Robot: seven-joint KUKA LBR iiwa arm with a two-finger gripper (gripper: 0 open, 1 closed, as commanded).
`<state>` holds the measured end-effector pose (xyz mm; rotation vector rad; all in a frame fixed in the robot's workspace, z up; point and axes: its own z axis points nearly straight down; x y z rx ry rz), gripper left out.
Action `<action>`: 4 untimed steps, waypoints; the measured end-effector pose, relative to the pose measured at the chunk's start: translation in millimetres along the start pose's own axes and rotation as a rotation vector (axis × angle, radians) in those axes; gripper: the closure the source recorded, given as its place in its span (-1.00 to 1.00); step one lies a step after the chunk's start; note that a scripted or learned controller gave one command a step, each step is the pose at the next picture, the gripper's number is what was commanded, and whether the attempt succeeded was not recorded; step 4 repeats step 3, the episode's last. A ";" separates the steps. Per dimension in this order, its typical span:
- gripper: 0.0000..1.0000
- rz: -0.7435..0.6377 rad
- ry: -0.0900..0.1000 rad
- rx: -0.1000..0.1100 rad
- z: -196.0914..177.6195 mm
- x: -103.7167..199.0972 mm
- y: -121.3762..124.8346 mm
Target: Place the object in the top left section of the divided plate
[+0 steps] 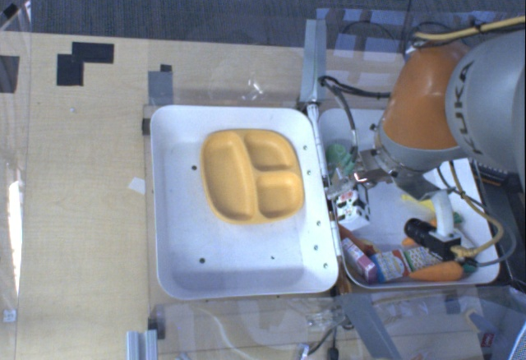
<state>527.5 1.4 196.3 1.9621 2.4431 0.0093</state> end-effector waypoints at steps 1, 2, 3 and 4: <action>1.00 -0.031 0.002 0.007 12.2 42.5 75.9; 1.00 -0.285 0.002 0.002 10.9 18.6 131.8; -1.00 -0.286 0.002 0.001 10.7 19.0 131.9; -1.00 -0.286 0.002 0.001 10.7 19.0 131.9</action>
